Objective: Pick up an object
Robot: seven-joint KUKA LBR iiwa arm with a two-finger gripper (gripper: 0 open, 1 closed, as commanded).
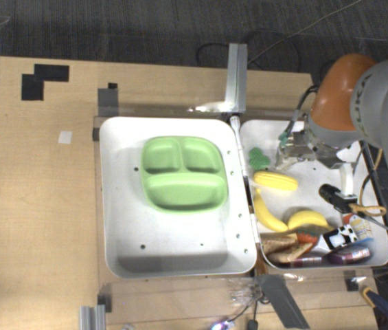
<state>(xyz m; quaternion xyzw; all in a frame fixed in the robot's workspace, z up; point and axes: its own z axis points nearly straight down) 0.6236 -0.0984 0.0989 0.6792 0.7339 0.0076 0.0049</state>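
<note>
Grey arm [379, 105] reaching from right, claw [291, 148] lowered.

Green divided plate [183, 172], yellow bananas [275, 181], white bins [121, 205], perhaps purple eggplant [349, 255].

Left white bin [121, 253] — green divided plate [183, 172] inside

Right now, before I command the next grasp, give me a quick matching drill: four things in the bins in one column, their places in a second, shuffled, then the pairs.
Things:
1. green divided plate
2. small green item
3. banana
4. purple item

Places:
A. near right corner of the right bin
B. middle of the left bin
C. far left part of the right bin, beside the gripper
D. along the right bin's left wall, below the yellow corn-like piece

Pairs: 1-B, 2-C, 3-D, 4-A
</note>
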